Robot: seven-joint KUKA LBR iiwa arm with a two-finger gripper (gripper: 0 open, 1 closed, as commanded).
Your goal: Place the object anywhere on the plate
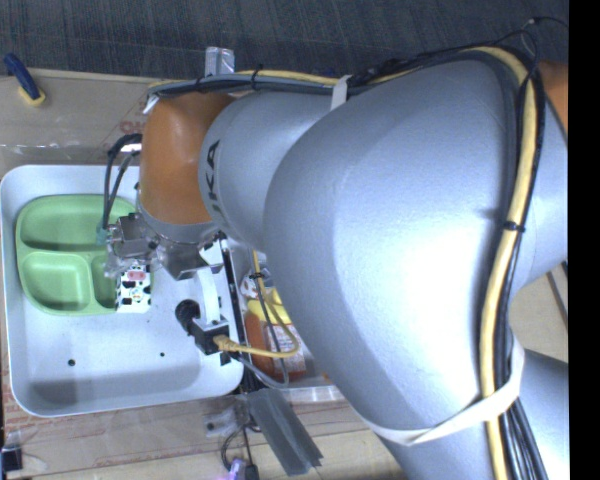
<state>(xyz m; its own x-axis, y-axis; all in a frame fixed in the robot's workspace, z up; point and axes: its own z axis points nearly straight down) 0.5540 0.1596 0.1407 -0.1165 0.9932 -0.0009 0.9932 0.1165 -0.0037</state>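
The green plate (55, 253), a divided dish with two compartments, is lying in the upper left part of the left white bin (100, 378). The object, a small white carton with black cow patches (134, 288), is sitting at the plate's right edge, its long axis running up and down in the view, its lower end reaching past the plate's lower right corner toward the bin floor. Whether it is resting on the plate rim or hanging just above it cannot be told. The hand (130, 253) is hovering right above the carton, at the plate's right side, and I cannot tell whether it is grasping the carton or released. The grey arm (380, 238) is covering everything right of the plate. Below the plate, the bin floor is lying open; left of the plate, the bin wall is standing close.
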